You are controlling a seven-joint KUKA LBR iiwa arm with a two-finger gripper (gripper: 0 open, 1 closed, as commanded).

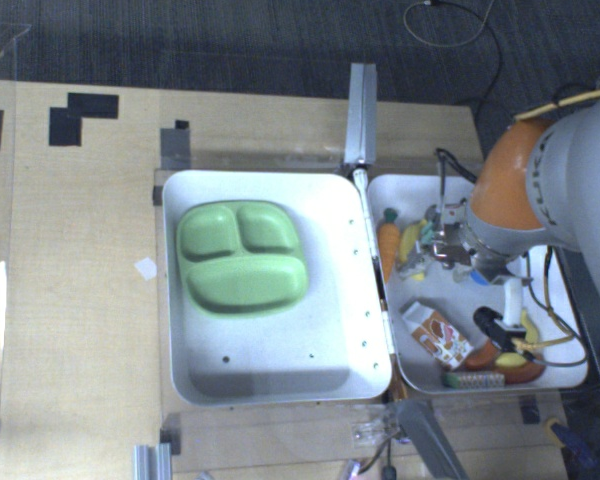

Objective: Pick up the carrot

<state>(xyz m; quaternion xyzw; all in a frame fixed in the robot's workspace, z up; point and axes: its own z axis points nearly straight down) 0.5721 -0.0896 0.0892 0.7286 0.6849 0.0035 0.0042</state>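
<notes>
Near edge of right bin (570, 378): one carton (437, 334), a few dark bits I can't count. Left bin (185, 368): one green tray (243, 256). Carrot (388, 249), just one, lies by right bin's left wall, not picked yet. Gripper (432, 249) hangs beside it; jaw state unclear.

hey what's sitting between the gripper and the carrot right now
In the camera view, a small yellow and green item, perhaps a toy vegetable, lies between the gripper and the carrot in the right bin.

No legible text anywhere, not even on the small red-and-white printed carton (439, 334) in the right bin.
</notes>
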